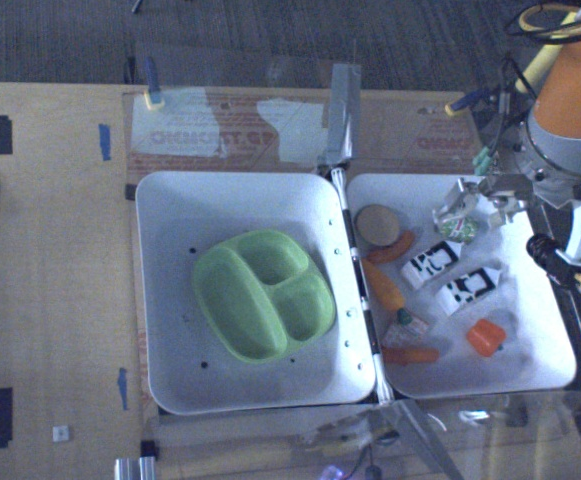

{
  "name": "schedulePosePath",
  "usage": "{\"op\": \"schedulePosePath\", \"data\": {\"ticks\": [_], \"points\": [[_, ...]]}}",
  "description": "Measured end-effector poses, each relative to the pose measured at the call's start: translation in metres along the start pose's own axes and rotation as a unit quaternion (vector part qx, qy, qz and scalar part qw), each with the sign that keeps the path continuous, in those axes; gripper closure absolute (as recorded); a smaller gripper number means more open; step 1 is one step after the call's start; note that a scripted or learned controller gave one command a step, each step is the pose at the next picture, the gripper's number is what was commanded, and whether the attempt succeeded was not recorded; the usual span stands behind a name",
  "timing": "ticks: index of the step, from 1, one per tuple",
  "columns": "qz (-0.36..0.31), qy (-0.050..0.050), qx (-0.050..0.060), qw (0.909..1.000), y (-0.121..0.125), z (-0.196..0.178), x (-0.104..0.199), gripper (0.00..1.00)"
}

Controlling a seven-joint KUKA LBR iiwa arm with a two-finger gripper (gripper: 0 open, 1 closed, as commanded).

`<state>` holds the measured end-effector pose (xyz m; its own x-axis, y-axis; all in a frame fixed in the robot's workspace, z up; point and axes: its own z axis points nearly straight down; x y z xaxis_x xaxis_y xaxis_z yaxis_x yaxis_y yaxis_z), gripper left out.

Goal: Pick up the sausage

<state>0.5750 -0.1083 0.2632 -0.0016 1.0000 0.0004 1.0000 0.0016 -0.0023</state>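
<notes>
A short reddish-brown sausage (392, 247) lies in the right bin (550, 368), near its left wall and just below a round brown disc (377, 225). My gripper (463, 216) hangs over the back of that bin, to the right of the sausage and apart from it. A small green and white thing (459, 230) sits right under the gripper; whether it is held is unclear.
The right bin also holds an orange carrot (383, 284), a thin red-orange stick (411, 355), two white blocks with black marks (432, 263) (470, 286) and an orange cup (486, 337). A green divided plate (263, 294) lies in the left bin (170, 218).
</notes>
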Motion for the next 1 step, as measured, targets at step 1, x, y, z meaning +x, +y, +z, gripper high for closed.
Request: {"op": "schedulePosePath", "data": {"ticks": [1], "points": [[-0.027, 0.000, 0.000, 0.9996, 0.0553, 0.1112, -0.0121, 0.00]]}}
